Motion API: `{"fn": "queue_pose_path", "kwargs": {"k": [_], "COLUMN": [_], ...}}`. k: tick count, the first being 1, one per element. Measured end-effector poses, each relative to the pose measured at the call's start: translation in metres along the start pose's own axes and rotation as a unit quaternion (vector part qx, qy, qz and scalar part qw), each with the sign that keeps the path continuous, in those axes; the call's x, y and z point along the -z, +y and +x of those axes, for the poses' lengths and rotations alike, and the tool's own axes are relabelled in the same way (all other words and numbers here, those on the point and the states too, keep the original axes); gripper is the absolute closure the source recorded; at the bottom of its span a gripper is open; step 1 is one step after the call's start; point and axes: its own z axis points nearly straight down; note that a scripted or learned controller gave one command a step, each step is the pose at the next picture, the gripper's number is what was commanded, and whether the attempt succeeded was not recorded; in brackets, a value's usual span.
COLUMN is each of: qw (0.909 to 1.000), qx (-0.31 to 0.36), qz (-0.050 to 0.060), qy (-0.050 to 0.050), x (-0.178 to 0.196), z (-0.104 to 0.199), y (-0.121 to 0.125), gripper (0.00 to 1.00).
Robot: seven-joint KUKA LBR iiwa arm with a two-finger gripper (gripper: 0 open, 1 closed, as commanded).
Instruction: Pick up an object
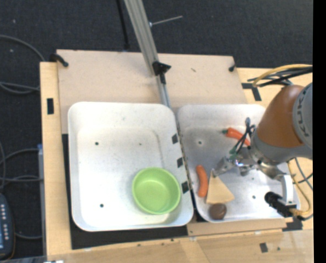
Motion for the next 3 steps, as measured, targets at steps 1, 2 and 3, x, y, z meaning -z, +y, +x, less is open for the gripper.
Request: {"fn": "queue_pose_path", "kwargs": {"k": [1,2,3], "qw": [1.0000,1.0000,1.0000], "qx": [-0.002,0.003,0.003], "qz": [-0.004,-0.006,-0.006], "qy": [0.001,0.000,0.000], "x": [0.014,0.069,0.126], "z": [0.000,0.009,0.017], "y": [0.003,0.009,0.007], "gripper": [1.00,1.00,1.00]}}
